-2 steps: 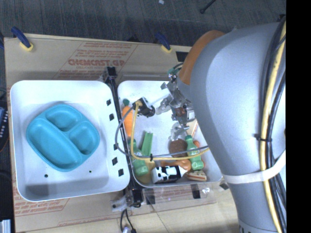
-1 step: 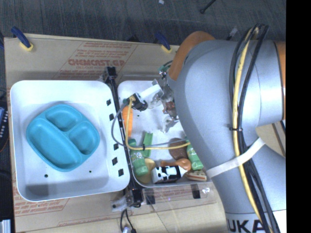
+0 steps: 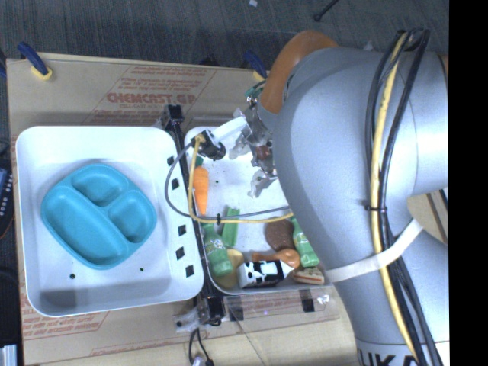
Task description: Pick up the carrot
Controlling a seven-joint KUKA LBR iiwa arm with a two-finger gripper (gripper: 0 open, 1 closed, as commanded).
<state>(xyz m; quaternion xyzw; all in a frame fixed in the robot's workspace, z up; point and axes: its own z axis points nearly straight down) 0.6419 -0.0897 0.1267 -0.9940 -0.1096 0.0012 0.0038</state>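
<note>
carrot was orange, divided plate blue, both bins white, cow toy black-and-white patched, arm grey with orange band.

Arm covers most of right bin, hiding its right wall and contents beneath; gripper partly tucked under wrist, finger state unclear; brown item and green packet half hidden by arm; arm base cut off at lower frame edge
</note>
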